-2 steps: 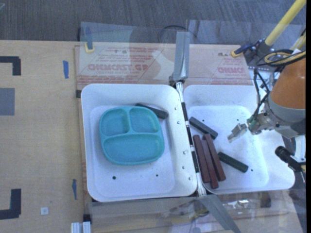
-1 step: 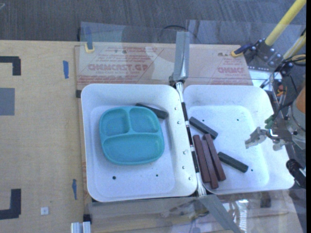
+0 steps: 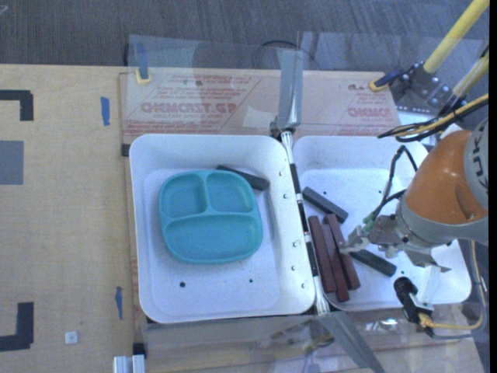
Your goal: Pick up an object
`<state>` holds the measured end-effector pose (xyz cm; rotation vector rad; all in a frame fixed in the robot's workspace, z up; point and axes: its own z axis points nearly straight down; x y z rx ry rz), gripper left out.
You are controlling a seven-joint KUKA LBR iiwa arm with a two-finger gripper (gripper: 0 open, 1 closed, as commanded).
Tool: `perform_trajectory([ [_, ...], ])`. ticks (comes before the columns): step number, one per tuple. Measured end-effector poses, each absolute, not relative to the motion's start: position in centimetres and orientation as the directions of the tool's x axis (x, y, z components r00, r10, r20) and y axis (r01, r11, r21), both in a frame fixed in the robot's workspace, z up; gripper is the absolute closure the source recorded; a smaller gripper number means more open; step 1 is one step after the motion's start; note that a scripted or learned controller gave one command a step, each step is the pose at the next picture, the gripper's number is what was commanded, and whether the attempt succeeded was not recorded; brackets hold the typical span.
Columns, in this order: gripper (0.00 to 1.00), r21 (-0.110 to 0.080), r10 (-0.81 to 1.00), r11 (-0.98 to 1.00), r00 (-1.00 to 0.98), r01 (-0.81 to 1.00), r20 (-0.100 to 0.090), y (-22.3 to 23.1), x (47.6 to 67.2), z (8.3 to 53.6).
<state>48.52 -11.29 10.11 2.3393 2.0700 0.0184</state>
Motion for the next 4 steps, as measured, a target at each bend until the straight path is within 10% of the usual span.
perform_trajectory([
  [1, 0.00, 0.000, 0.961, -0.275, 0.275, 0.961, -0.001, -17.9, 51.0, 12.7],
  [2, 0.00, 0.009, 0.983, -0.183, 0.183, 0.983, -0.001, -12.7, 49.8, 8.8],
  [3, 0.00, 0.000, 0.956, -0.293, 0.293, 0.956, -0.001, -17.7, 52.3, 16.7],
  [4, 0.00, 0.016, 0.996, -0.087, 0.087, 0.996, -0.003, -9.5, 58.1, 10.0],
])
